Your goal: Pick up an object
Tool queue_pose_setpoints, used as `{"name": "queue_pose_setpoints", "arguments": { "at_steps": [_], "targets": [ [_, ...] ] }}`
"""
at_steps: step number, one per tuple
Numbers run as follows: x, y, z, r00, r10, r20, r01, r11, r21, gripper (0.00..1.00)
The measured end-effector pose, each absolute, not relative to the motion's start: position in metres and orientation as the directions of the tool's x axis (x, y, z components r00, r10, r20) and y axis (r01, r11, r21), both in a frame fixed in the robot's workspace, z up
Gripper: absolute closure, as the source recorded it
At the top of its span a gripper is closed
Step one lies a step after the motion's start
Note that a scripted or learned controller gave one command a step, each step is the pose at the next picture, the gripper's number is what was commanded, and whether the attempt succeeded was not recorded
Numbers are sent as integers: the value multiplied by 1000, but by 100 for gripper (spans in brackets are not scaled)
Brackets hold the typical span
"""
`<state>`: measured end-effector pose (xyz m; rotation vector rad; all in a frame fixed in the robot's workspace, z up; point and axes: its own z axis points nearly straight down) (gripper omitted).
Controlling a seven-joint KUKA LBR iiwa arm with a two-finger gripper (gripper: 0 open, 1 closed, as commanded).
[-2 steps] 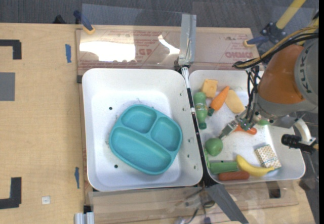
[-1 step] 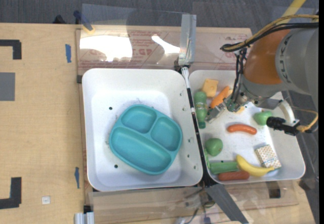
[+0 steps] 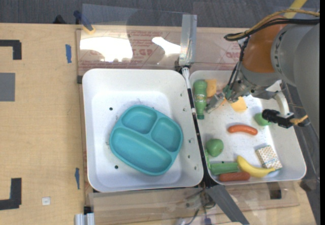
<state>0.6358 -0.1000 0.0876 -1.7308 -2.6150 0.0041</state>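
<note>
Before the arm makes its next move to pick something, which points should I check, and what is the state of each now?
1. Gripper is over the right bin: ok.
2. Object held by the gripper: cannot tell.
3. Yellow piece beside the gripper is reachable: ok.
4. Green bottle lies against the bin's left wall, awkward to grasp: not ok.
5. Orange sausage lies apart from its neighbours: ok.
6. Banana touches the items beside it: not ok.

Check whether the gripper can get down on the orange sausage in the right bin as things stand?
Probably yes. The orange sausage lies alone on bare bin floor, apart from the banana and green pieces, and the gripper hangs just above-left.
</note>
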Motion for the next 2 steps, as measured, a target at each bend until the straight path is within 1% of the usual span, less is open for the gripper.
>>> {"name": "queue_pose_setpoints", "arguments": {
  "at_steps": [1,2],
  "targets": [
    [633,-100,95,-390,921,7,920,390,-15,100],
    [659,-61,220,-327,945,-6,945,327,18,100]
  ]
}}
